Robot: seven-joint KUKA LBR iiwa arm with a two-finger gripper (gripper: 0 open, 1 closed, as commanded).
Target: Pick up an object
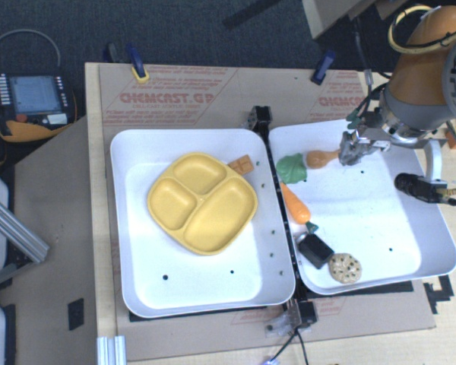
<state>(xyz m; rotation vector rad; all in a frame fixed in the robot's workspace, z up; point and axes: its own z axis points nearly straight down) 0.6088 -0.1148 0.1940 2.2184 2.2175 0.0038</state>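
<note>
Yellow divided plate (203, 203) in left bin (137, 272), small brown block (242, 163) touching its upper right rim, green piece (292, 167), carrot (295, 204), black block (315, 249), cookie (344, 268) in right bin (410, 242), gripper (355, 152) low at brown drumstick-like piece (321, 158), grip state unclear.

In the left shallow white plastic bin (137, 280): a yellow three-compartment plastic plate (202, 202), a small tan block (241, 164) touching its far right rim. In the right shallow white plastic bin (410, 234) (along its left wall): a green leaf-shaped toy (292, 168) farthest, an orange carrot-shaped toy (294, 203), a black rectangular block (315, 249), then a round speckled cookie (344, 268) nearest. Right of the leaf, a tan drumstick-shaped toy (321, 158).

Yellow plate (202, 202), orange carrot (295, 204), speckled cookie (344, 268)
</note>
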